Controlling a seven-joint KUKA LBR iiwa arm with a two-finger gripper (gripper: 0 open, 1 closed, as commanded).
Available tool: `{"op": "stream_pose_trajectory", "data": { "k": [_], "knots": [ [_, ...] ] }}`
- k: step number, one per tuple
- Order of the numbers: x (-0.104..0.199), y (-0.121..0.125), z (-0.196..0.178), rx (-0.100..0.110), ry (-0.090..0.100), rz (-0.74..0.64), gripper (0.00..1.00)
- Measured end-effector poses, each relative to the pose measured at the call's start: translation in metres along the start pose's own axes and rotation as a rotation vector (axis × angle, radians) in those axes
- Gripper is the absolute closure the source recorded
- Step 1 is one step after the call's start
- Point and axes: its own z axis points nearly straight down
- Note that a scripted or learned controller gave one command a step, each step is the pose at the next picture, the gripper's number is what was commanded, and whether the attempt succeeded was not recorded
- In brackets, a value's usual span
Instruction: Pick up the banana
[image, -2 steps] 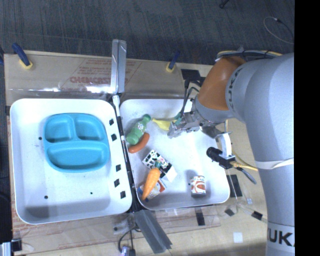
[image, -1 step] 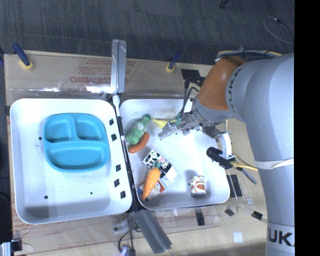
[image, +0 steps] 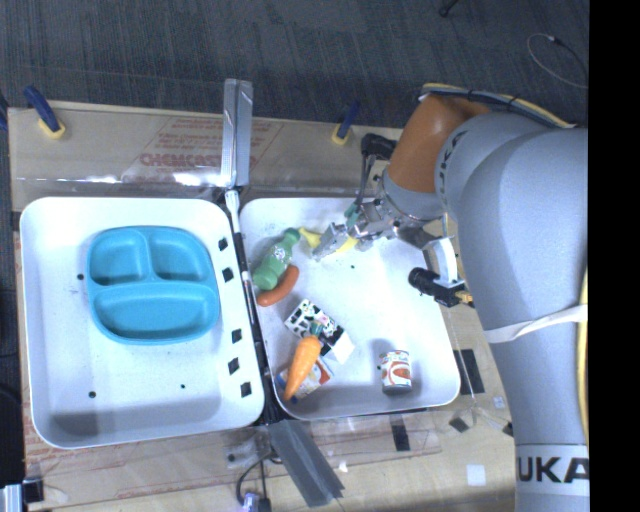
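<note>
Yellow shows at the gripper's (image: 338, 240) tip: the banana (image: 325, 240) lies in the right bin (image: 425, 330), near its far wall, just beside a green plush toy (image: 274, 262); the metal fingers sit right against its right end, low and slanted, though from here I cannot tell whether they are spread or pinched, nor whether the fruit is between them. The arm (image: 520, 250) leans in over the bin's right rim, I'd guess so the tool can meet the banana along its length. Well apart from this lie a sausage (image: 278, 286), a patterned box (image: 314, 322), a carrot (image: 300, 366) and a small can (image: 396, 369); the left bin (image: 40, 300) carries a blue divided tray (image: 153, 283), out of the arm's way.
</note>
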Motion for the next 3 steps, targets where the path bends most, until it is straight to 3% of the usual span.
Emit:
{"op": "stream_pose_trajectory", "data": {
  "k": [1, 2, 3],
  "knots": [
    [0.011, -0.012, -0.035, -0.001, -0.001, -0.246, 0.00],
    [-0.001, 0.000, 0.000, -0.003, -0.003, -0.285, 0.00],
    [0.000, 0.002, -0.012, -0.005, -0.005, -0.291, 1.00]
  ]
}}
